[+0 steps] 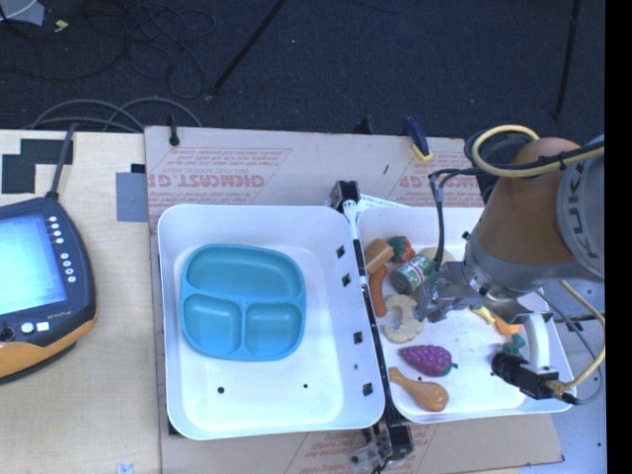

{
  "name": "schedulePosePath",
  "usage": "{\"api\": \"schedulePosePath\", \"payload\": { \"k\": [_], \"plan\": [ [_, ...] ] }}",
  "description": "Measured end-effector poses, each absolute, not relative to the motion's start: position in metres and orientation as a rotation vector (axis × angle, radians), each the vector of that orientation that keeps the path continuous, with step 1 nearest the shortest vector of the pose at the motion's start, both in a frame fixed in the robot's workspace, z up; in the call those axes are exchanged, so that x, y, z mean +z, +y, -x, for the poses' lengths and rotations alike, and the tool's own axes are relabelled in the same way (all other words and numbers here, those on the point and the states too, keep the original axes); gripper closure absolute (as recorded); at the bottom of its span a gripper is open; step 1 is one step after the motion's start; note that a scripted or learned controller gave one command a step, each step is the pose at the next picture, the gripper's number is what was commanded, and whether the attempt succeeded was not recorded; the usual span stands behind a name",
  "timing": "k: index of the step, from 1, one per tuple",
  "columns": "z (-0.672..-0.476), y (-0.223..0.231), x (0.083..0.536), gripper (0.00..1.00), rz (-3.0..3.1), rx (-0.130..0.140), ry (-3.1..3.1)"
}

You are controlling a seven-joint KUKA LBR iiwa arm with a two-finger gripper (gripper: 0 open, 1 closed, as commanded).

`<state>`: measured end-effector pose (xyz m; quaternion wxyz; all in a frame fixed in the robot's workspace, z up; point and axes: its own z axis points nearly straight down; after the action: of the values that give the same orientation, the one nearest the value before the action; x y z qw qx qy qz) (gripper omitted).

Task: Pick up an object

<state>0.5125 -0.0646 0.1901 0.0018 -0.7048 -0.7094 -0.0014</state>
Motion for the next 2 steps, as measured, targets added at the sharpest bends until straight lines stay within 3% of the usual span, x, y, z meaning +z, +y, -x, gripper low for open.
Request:
{"api": "schedulePosePath", "payload": {
  "k": [1, 2],
  "plan": [
    [-0.474, 0.005, 0.212, 1.0, 2.21, 0.002, -2.223],
    [-0.505, 0.049, 0.217, 1.0, 2.214, 0.002, -2.224]
  ]
}}
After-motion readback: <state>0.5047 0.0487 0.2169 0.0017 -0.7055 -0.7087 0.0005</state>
